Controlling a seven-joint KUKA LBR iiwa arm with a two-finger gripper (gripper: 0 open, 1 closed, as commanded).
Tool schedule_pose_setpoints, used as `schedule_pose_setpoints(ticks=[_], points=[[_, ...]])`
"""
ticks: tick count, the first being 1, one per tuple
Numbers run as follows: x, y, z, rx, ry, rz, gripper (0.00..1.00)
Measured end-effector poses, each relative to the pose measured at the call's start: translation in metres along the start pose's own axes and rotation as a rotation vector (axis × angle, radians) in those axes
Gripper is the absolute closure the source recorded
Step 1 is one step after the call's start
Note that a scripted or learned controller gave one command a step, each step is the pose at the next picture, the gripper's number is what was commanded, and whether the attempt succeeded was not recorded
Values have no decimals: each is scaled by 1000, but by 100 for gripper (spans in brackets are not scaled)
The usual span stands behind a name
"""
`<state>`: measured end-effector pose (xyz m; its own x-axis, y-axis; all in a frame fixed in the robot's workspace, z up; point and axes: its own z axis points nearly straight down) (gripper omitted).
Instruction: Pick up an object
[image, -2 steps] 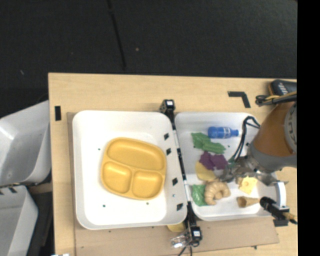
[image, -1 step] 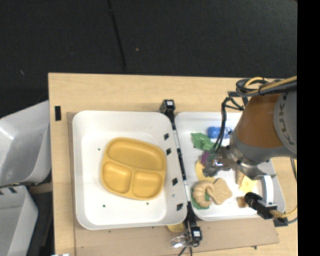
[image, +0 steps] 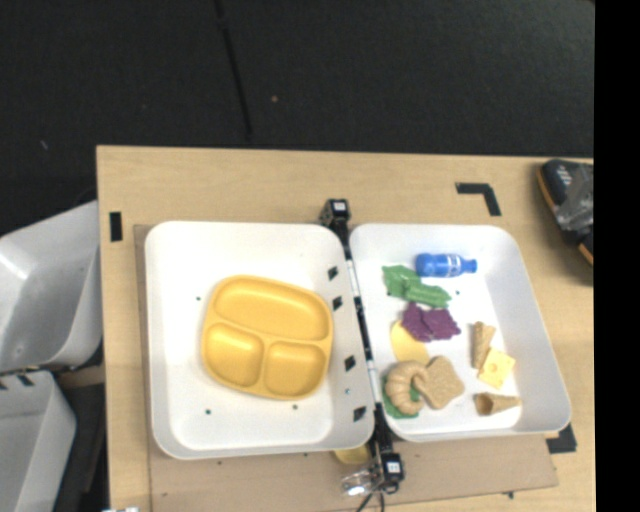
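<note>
Toy foods (image: 440, 330) fill right bin (image: 530, 300); tray (image: 266, 336) left.

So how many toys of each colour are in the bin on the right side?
Blue: 1, plastic toy bottle
Green: 1, leafy toy vegetable
Purple: 1, toy grape bunch
Yellow: 2, round yellow piece, holey cheese wedge
Tan: 4, croissant, bread slice, two small cone pieces
Total: 9

— Where does the camera sit?
— High above the pale wooden bench (image: 120, 190), looking down at a slant.
— How near?
— Far enough to take in both shallow white bins (image: 170, 300).
</note>
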<state>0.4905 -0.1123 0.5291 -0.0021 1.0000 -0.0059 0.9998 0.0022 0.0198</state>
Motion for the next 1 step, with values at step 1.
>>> schedule_pose_setpoints(ticks=[1], points=[[106,0,30,20,6,-9,100]])
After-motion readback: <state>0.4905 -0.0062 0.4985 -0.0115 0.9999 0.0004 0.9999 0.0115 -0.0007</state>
